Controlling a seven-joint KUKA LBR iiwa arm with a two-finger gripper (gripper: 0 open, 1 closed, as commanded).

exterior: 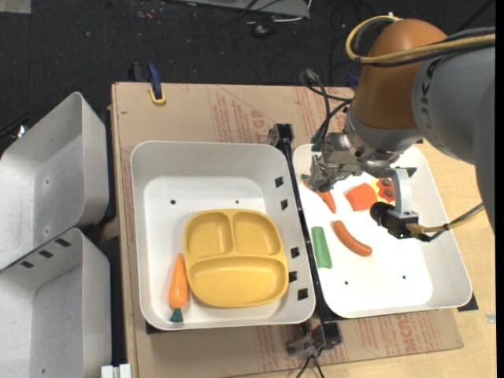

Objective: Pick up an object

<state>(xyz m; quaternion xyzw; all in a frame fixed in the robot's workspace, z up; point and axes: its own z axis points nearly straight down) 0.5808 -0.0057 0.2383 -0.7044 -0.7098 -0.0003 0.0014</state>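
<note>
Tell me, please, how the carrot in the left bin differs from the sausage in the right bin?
The carrot is orange with a dark green stub at its lower end; the sausage is reddish-orange with none. The carrot tapers and stands nearly upright in the picture, against the yellow divided plate; the sausage is evenly thick, lies on a slant and touches nothing. Both are small, long toy foods lying flat on a white bin floor.

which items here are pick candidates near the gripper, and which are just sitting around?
Job-relevant, right bin:
- gripper
- small red piece just below it
- orange block
- sausage
- green stick

Lying about, left bin:
- yellow divided plate
- carrot beside the plate
</note>
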